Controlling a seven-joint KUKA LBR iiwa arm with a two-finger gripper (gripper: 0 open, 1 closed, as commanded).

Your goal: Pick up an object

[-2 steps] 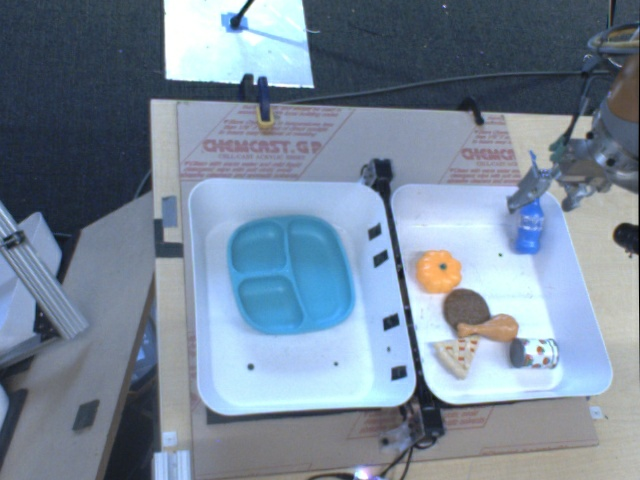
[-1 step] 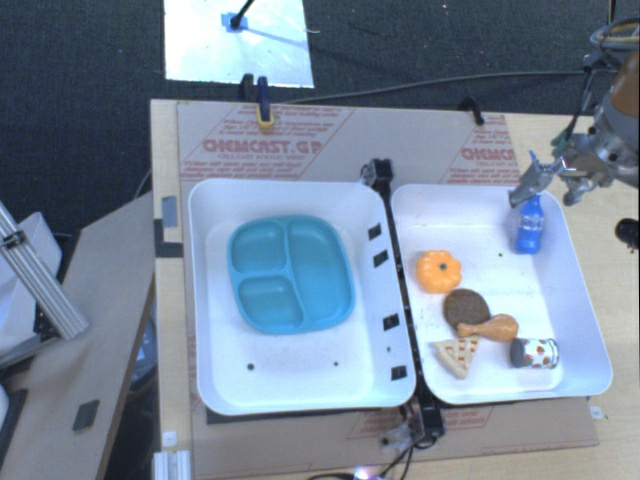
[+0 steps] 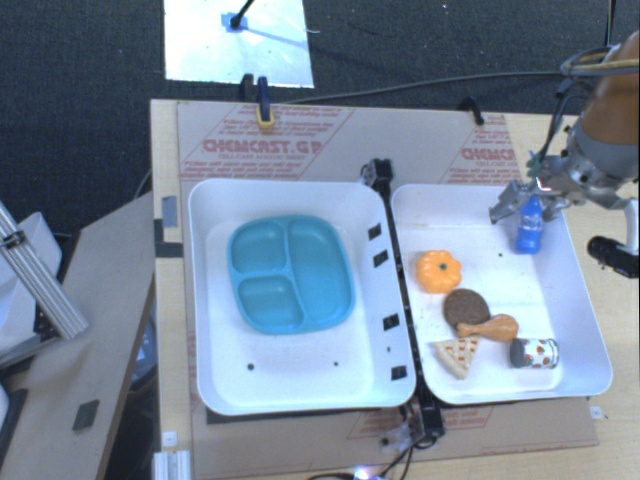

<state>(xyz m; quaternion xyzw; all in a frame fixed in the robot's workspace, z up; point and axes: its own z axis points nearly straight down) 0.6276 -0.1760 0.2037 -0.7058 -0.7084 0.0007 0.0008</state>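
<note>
- I see the surface (image 3: 300, 133) carrying two shallow white bins side by side, joined along a black hinge strip down the middle.
- Left bin (image 3: 215, 368): holds a blue divided plate (image 3: 291, 273) with three compartments, lying flat near the bin's centre.
- Right bin (image 3: 590, 358): holds all the small items plus the arm's working end.
- Arm (image 3: 610, 118) enters from the right, grey with an orange section above the wrist, hanging over the far corner of the right bin.
- Pincer (image 3: 528, 200) sits at the far side of the right bin, directly over a blue bottle (image 3: 529, 229). The bottle stands upright with its top up between the fingers; from here I read the pincer as closed on it.
- Orange pumpkin (image 3: 438, 271) sits near the hinge side of the right bin, well apart from the bottle.
- Brown round patty (image 3: 465, 307) lies just below the pumpkin.
- Drumstick (image 3: 490, 327) touches the patty's near edge, pointing toward the right.
- Waffle wedge (image 3: 457, 355) lies near the front wall, just beside the drumstick.
- Small can (image 3: 534, 352) lies on its side at the drumstick's right end.
</note>
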